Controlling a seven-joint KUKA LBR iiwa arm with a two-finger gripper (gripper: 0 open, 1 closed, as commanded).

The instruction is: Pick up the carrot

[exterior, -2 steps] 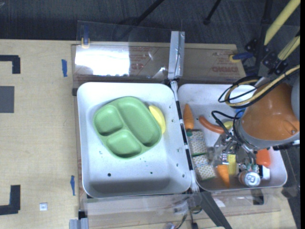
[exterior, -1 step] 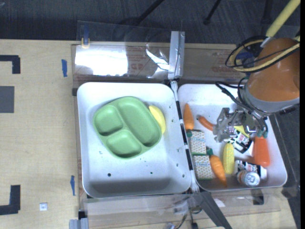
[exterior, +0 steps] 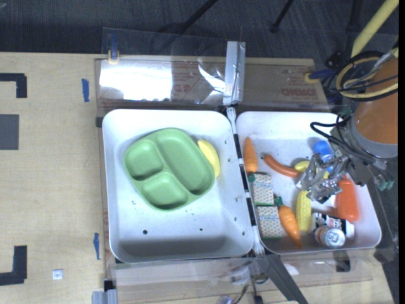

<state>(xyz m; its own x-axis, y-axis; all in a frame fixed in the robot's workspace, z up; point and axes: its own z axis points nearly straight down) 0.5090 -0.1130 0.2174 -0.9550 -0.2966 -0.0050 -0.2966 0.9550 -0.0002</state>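
The carrot [exterior: 290,223], orange with a small green top, lies near the front of the right bin [exterior: 367,236], slanting toward the front edge. It rests between a waffle-patterned piece [exterior: 269,219] and a yellow corn cob [exterior: 303,211]. My gripper [exterior: 319,180] hangs over the middle of the right bin, above and to the right of the carrot and just past the cob's far end. Nothing visibly touches the carrot. The grey wrist and the orange band [exterior: 378,119] reach in from the right.
The right bin also holds a second orange tapered piece [exterior: 250,155] by the divider, a sausage [exterior: 279,165], a red-orange bottle [exterior: 347,200], a small can [exterior: 330,236] and a blue item [exterior: 322,147]. In the left bin [exterior: 120,227] sit a green divided plate [exterior: 168,168] and a yellow piece [exterior: 211,157].
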